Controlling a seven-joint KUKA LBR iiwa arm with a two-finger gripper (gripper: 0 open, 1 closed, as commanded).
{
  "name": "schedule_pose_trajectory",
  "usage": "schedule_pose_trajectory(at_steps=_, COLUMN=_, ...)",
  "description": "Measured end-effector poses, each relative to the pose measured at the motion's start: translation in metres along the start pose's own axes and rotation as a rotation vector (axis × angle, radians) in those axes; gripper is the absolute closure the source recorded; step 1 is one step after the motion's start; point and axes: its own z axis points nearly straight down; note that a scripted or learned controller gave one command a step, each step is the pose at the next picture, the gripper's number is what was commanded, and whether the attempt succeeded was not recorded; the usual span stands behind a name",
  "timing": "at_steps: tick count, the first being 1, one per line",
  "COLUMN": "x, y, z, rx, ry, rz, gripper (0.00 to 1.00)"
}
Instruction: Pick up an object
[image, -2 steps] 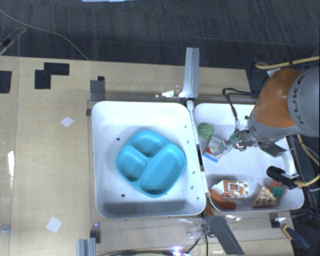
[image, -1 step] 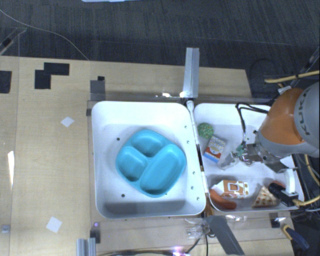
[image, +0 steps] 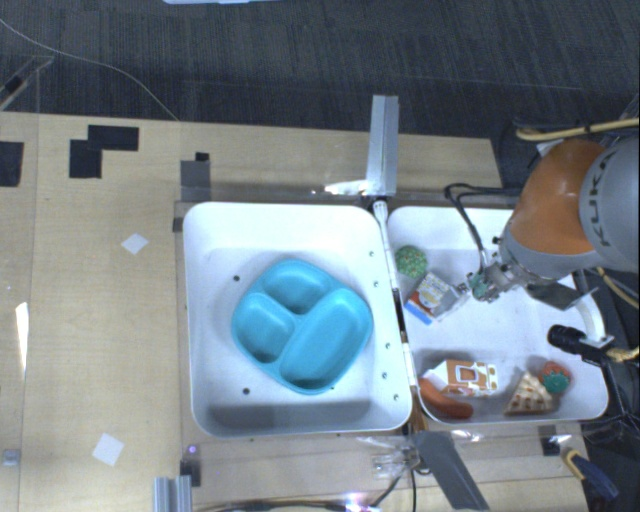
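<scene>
Leftmost, left bin (image: 210, 330) holds blue divided plate (image: 302, 325), lying flat near middle. Right bin (image: 598, 400) next: green ball (image: 411, 261) near its left wall, small clear packet (image: 433, 296) just below ball. Gripper (image: 484, 285) low over bin, just right of packet; cannot tell its state. Along bin's front edge: red sausage (image: 446, 403), orange-white box (image: 470, 377) touching it, sandwich wedge (image: 529, 395), strawberry (image: 556, 380). Arm (image: 560, 210) comes from right.

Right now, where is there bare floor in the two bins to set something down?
Left bin: strips around the blue tray, widest along its near wall. Right bin: a bare patch mid-floor behind the sandwich wedge; crowded near the hand.
</scene>
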Motion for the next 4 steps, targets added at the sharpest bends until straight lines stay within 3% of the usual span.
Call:
schedule_pose_trajectory(at_steps=1, x=0.032, y=-0.032, z=0.021, rx=-0.009, ry=-0.009, rz=-0.247, gripper=0.0)
schedule_pose_trajectory(at_steps=2, x=0.036, y=-0.024, z=0.008, rx=0.0, ry=0.0, rz=-0.094, gripper=0.0)
schedule_pose_trajectory(at_steps=3, x=-0.011, y=0.058, z=0.024, rx=-0.002, ry=-0.002, rz=0.029, gripper=0.0)
schedule_pose_trajectory(at_steps=4, x=-0.03, y=0.091, z=0.024, rx=0.011, ry=0.007, rz=-0.007, gripper=0.0)
